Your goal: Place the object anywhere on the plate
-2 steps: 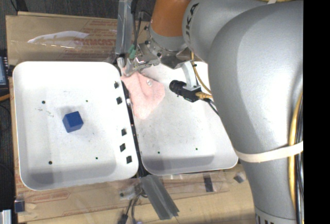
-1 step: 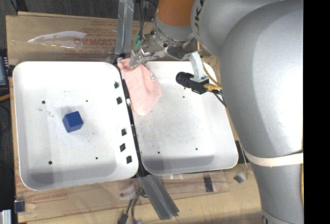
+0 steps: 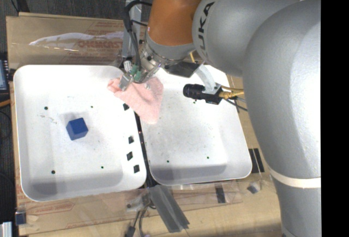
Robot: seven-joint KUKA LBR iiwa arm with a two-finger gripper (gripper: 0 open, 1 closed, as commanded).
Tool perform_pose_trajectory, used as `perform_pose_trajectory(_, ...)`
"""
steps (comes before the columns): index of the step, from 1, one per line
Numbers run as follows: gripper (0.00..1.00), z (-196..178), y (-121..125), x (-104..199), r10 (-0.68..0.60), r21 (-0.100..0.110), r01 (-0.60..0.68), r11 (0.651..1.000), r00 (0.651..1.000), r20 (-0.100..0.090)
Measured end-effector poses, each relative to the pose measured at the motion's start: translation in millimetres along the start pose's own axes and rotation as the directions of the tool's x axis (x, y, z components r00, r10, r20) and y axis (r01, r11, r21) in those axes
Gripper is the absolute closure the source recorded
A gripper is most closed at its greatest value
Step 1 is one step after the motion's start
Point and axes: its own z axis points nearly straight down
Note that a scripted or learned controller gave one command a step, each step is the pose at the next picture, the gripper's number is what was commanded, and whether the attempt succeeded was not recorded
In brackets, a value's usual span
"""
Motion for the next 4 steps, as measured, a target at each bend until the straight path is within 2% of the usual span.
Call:
perform_pose_trajectory(1,1.00,-10.6,-2.7,53.3,-0.393,-0.001,0.393,0.920,0.920,0.001)
perform_pose_trajectory(2,1.00,-5.7,0.4,95.7,-0.723,0.000,0.723,0.691,0.691,0.000)
perform_pose_trajectory(3,1.00,-3.6,-6.3,146.2,-0.782,0.000,0.782,0.624,0.624,0.001)
perform_pose_trajectory(4,0.00,-3.7,-6.3,145.9,-0.781,0.000,0.781,0.624,0.624,0.001)
